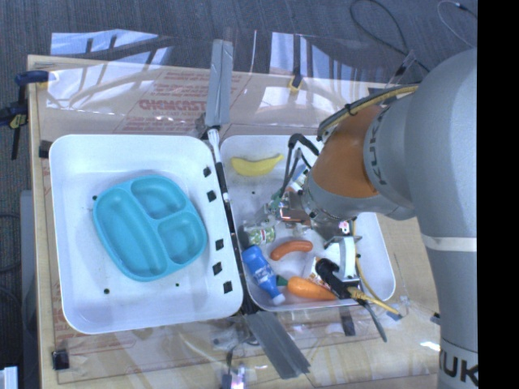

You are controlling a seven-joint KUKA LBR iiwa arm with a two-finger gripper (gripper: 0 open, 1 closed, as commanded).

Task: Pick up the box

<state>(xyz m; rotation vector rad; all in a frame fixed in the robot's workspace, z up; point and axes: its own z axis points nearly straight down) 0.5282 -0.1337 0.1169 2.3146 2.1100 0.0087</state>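
Over the right bin (pixel 381 286), the gripper (pixel 285 209) hung low among a banana (pixel 257 164), a blue bottle (pixel 261 272), a sausage (pixel 291 249) and a carrot (pixel 311 289). Its state could not be told. No box could be made out; nothing looked lifted, so the pick seemingly remained undone.

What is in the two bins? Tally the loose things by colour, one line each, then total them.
Yellow: 1, the banana
Blue: 2, the divided tray in the left bin and the bottle
Orange: 2, the sausage and the carrot
Green and white: 1, a small can
Total: 6. The arm covers part of the right bin, so more may lie beneath it.
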